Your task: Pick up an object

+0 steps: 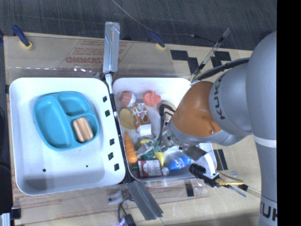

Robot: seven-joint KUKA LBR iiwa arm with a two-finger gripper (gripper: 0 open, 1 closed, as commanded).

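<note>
Arm's orange band (200,112) hangs over the right bin (141,84), crowded with a carrot (130,149), red bottle (150,168), blue bottle (180,163), a pink piece (152,98) and a yellowish piece (126,118); in the left bin (19,126), a blue divided plate (51,112) carries a brown cylinder (83,129)

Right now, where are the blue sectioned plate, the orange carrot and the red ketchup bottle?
blue sectioned plate (55,121), camera view, bare floor of its large left compartment.
orange carrot (130,148), camera view, middle of its body.
red ketchup bottle (149,168), camera view, on its label.
</note>
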